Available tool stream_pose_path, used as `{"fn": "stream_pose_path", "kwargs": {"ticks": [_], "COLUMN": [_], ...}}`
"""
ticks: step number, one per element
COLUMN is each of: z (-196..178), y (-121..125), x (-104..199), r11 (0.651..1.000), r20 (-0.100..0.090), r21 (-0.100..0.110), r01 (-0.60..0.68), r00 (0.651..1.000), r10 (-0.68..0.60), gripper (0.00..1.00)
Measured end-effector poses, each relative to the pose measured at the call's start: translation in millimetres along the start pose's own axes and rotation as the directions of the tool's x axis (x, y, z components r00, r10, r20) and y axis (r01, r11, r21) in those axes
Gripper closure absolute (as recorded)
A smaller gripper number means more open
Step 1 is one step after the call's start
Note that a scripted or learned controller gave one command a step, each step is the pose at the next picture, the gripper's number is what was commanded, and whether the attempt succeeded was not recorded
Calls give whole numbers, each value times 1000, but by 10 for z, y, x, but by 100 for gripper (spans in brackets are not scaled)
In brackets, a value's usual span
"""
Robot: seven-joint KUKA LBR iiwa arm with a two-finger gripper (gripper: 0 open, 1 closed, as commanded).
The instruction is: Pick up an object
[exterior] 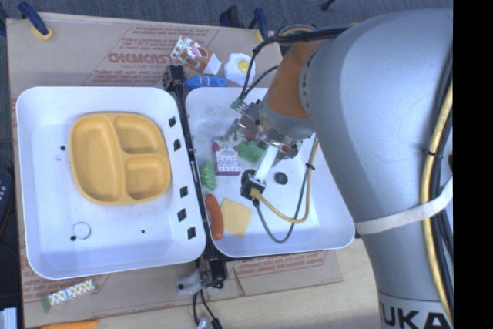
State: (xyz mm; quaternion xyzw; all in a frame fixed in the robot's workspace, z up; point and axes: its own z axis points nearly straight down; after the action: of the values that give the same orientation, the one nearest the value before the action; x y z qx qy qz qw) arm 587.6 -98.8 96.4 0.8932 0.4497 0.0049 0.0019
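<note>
My gripper [245,136] hangs low over the middle of the right bin [327,223], below the arm's orange band. Just under its left side lies a small white and maroon carton [227,159], and a green piece [251,152] sits right beside it. Whether the gripper touches either one I cannot tell. Further left a second green item [208,175] rests by the bin wall. A reddish sausage [216,216] and a yellow cheese wedge [236,216] lie near the front left corner. The arm hides the bin's right back part.
The left bin [38,243] holds a yellow divided plate [119,158]. Behind the bins on the cardboard stand a small carton [191,53], a blue bottle [205,81] and a white and yellow toy [240,65]. A yellow cable [289,216] loops over the right bin floor.
</note>
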Motion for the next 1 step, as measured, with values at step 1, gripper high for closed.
{"fn": "stream_pose_path", "kwargs": {"ticks": [1], "z": [-3], "y": [-391], "x": [-225], "r11": [1000], "r20": [2], "r21": [-2], "r01": [-6], "r00": [1000], "r10": [6], "gripper": [0]}}
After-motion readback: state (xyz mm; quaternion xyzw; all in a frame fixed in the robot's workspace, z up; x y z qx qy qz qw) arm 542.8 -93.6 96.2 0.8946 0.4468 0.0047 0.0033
